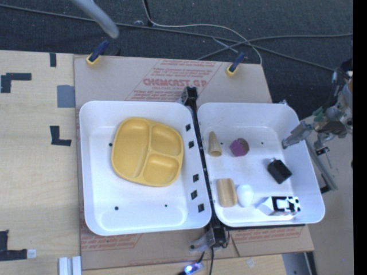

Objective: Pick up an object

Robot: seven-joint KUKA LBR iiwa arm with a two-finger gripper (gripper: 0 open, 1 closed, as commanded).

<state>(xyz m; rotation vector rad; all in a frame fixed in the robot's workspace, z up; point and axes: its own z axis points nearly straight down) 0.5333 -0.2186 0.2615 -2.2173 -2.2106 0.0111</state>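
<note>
Two shallow white bins sat side by side on your bench: the left bin (92, 171) and the right bin (309, 182), meeting at a black divider line down the middle. In the left bin lay a yellow sectioned plate (147, 152), flat and toward the upper half, with three compartments facing up. In the right bin you had six loose objects. A small tan cylinder (214, 144) lay near the divider in the upper part, with a purple ball (239, 147) just beside it to the right. A black block (278, 171) lay tilted toward the right wall. Lower down, a wooden cylinder (226, 192) rested just beside a white ball (245, 195), and a black-and-white patterned box (282, 205) occupied the lower right corner. Your gripper (295, 136) appeared at the right bin's upper right rim, apart from every object, with nothing visible between its fingers; whether they were parted or closed could not be told from this view.
</note>
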